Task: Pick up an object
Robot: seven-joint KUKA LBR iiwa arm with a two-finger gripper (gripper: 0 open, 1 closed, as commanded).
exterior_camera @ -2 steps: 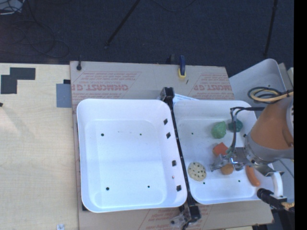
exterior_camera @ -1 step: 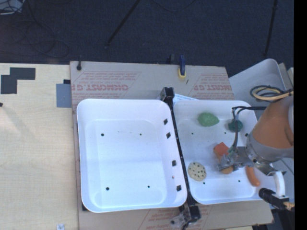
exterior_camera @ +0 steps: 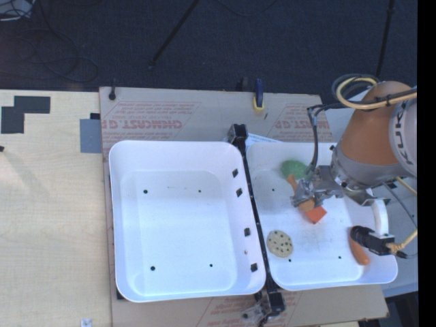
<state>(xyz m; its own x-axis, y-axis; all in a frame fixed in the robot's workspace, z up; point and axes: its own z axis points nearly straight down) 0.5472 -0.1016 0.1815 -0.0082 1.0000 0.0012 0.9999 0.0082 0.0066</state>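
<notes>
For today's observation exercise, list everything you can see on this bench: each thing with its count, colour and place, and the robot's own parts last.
Left bin: one, white, left half of the bench.
Right bin: one, white, beside it.
Green object: one, green, right bin, top.
Orange block: one, orange, right bin centre, at the gripper.
Speckled disc: one, beige, right bin, lower left.
Carrot-like piece: one, orange, right bin, lower right.
Clamp: one, blue and yellow, board's top edge.
Arm: one, orange band.
Gripper: one, grey, over the right bin.
</notes>
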